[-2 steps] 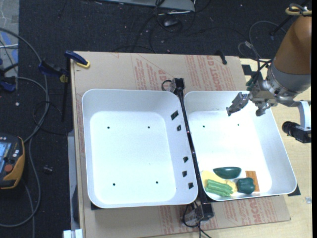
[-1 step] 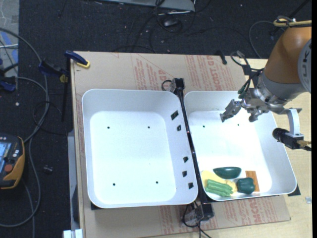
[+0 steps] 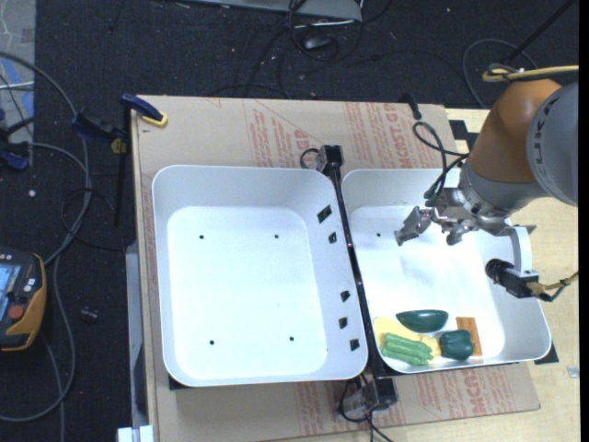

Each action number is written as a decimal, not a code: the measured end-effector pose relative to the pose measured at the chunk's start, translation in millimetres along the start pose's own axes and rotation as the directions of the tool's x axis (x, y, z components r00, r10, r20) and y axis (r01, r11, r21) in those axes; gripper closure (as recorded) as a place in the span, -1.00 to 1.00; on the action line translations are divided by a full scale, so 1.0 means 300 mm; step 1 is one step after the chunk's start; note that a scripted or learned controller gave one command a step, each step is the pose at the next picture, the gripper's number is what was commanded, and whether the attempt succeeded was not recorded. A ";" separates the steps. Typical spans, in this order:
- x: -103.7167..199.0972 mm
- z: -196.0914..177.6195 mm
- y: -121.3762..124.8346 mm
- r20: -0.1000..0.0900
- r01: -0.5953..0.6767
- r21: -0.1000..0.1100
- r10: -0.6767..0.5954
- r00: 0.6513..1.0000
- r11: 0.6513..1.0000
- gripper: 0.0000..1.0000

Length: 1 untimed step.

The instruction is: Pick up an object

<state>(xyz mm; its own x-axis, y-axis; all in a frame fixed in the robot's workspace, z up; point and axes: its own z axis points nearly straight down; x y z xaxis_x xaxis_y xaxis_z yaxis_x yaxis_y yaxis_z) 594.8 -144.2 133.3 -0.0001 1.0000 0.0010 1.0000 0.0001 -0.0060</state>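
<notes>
The gripper [image 3: 431, 226] hangs with fingers spread and nothing between them over the upper part of the right bin [image 3: 386, 191]. Its likely targets cluster at lower right: a dark green bowl-shaped piece [image 3: 422, 319], a light green vegetable [image 3: 407, 348] lying lengthwise left to right, tilted slightly downward. A clean pick likely means descending centred, fingers straddling the short side.

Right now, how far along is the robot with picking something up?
Nothing looks picked yet. The gripper hangs over the far part of the right bin, with nothing visible between its jaws. The green objects lie clustered at the bin's near edge. Left: moving over them, descending, grasping and lifting one.
</notes>
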 end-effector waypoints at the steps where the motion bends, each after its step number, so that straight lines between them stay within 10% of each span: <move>1: 0.001 0.158 -0.002 0.000 0.000 -0.002 0.000 1.000 1.000 -1.00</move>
<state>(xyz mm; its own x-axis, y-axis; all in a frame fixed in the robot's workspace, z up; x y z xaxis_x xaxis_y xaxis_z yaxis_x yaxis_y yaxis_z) 593.9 -143.7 86.0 -0.0002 1.0000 0.0008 1.0000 0.0002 -0.0037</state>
